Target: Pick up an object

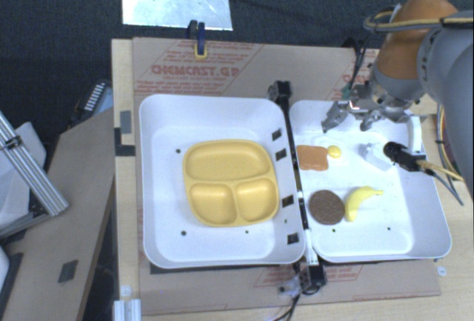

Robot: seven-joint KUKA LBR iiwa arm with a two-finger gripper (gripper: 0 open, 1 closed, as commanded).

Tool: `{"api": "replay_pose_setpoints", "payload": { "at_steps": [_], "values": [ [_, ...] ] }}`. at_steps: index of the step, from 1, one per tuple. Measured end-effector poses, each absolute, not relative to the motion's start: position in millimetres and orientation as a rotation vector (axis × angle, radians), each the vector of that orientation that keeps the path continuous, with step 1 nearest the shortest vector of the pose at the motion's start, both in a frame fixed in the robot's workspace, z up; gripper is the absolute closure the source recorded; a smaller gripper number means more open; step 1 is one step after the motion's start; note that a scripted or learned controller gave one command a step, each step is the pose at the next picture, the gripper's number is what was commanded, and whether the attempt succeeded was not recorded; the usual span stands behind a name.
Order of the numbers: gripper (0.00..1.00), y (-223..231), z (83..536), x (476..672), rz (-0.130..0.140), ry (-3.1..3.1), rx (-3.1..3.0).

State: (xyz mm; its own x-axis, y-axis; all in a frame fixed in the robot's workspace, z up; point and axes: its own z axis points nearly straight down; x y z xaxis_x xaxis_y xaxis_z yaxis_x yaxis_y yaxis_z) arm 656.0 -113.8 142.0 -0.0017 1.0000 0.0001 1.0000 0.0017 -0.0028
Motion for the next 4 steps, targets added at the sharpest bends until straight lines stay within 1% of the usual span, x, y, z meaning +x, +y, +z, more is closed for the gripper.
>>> {"api": "replay_pose_setpoints", "payload": {
  "at_steps": [1, 2, 3, 4],
  "values": [
    [0.0, -113.3, 89.8, 655.5, 0.003, -2.222, -2.218],
    [1.0, -113.6, 104.6, 657.9, -0.004, -2.227, -2.222],
    [1.0, -112.6, 148.9, 656.3, -0.005, -2.227, -2.221],
    [1.0, -104.7, 211.0, 658.9, -0.008, -2.233, -2.22]
  ]
}}
